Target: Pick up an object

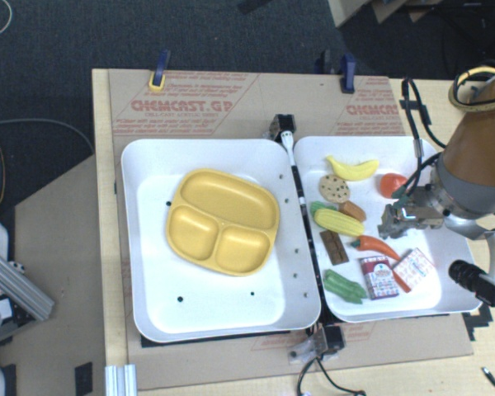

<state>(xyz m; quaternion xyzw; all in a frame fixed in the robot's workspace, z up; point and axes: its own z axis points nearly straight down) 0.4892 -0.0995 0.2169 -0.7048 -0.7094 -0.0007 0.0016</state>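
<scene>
Claw (393,223) above carrot (378,247), beside tomato (391,185)

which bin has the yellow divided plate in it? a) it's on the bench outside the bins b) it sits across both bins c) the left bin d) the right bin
c: the yellow divided plate lies inside the left bin, while the right bin holds the toy food such as the banana and the cookie.
</scene>
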